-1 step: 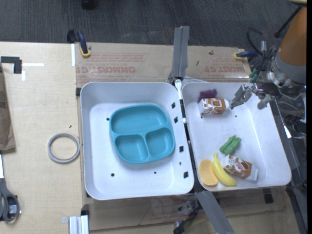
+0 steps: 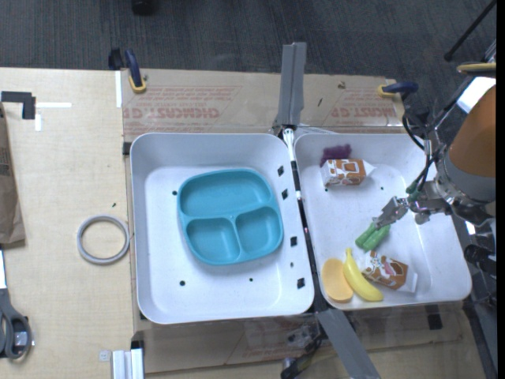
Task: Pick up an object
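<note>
In the right bin (image 2: 442, 287), a green object (image 2: 369, 237) lies near the middle. My gripper (image 2: 389, 214) hangs right at its upper right end, reaching in from the right; whether it touches the green object is unclear. A yellow banana (image 2: 361, 278) lies by the front wall, with an orange rounded piece (image 2: 337, 282) to its left and a brown-and-white packet (image 2: 388, 272) to its right. A second brown-and-white packet (image 2: 346, 172) sits at the back, with a small purple item (image 2: 338, 148) behind it.
The left bin (image 2: 154, 235) holds a blue divided plate (image 2: 230, 215). On the bench to the left lie a grey ring (image 2: 102, 238) and scissors (image 2: 12, 332). A grey bar (image 2: 292, 85) stands behind the seam between the bins.
</note>
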Controlling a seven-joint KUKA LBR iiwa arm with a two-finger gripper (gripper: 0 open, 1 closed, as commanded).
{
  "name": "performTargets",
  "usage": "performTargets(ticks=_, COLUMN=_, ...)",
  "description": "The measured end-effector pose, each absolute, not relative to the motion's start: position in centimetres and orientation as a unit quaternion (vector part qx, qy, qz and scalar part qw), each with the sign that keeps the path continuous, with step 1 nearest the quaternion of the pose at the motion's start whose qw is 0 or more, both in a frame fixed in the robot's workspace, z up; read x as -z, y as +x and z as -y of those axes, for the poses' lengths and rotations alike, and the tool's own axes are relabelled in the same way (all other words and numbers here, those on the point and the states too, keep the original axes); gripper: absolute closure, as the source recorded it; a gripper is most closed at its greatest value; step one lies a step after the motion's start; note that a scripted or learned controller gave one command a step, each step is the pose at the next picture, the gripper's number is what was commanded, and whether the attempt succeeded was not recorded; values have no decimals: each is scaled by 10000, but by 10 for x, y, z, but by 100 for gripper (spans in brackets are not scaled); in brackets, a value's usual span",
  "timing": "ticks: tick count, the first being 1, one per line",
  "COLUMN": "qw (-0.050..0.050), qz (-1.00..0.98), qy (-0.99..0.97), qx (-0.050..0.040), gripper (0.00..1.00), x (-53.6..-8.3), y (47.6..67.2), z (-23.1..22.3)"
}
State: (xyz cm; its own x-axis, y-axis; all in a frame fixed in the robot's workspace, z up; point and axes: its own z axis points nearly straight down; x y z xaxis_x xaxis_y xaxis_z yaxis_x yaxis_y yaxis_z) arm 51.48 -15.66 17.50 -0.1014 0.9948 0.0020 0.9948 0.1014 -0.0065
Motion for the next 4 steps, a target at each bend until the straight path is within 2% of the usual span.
performTargets(ticks=1, qw=19, qz=7849, qy=-6196, qx=-8, gripper=0, x=-89, y=530, z=133)
performTargets(ticks=2, qw=22, qz=7850, qy=-6195, qx=-10, gripper=0, x=-89, y=530, z=133)
performTargets(ticks=3, qw=41, qz=7834, qy=-6215, qx=-18, gripper=100, x=-95, y=529, z=134)
performTargets(ticks=4, qw=14, qz=7775, qy=-6288, qx=-15, gripper=100, x=-189, y=539, z=72)
